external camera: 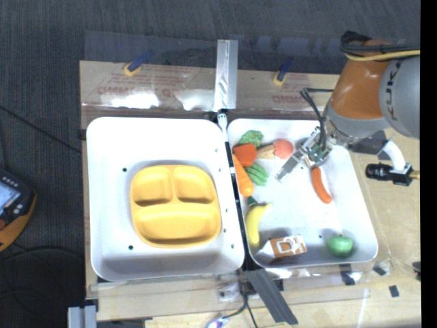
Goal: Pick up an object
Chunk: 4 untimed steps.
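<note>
You have the wooden counter (102,74) carrying two shallow white bins; the left white bin (109,142) holds a yellow three-compartment plastic tray (176,203). In the right white bin (362,217), your grey arm's end effector (290,167) hovers between a red toy sausage (321,184) and an orange carrot (244,176); whether it is apart or together, you cannot tell. A yellow banana (254,221), brown carton (287,247) and green apple (340,244) lie nearer the front.
</note>
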Motion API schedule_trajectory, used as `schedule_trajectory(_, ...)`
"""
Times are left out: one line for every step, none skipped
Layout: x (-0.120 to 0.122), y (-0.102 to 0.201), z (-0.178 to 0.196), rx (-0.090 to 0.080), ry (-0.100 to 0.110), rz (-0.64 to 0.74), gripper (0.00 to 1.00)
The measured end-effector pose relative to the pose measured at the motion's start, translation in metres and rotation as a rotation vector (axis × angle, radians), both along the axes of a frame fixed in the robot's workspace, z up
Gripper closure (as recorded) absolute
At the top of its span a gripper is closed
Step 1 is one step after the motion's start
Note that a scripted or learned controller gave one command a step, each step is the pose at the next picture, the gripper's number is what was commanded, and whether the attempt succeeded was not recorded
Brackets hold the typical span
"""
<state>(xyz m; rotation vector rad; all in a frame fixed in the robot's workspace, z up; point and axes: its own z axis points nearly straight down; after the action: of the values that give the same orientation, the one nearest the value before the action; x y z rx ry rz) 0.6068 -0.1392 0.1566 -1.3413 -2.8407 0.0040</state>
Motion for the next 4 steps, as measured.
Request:
schedule_trajectory(0.016, 0.017, -0.064, -0.004, -0.014, -0.003, 0.00)
schedule_trajectory(-0.031, -0.017, -0.025, 0.001, -0.002, 0.249, 0.00)
schedule_trajectory(-0.057, -0.017, -0.066, 0.000, -0.013, 0.187, 0.00)
schedule_trajectory(-0.051, 0.043, -0.066, -0.001, -0.016, 0.158, 0.00)
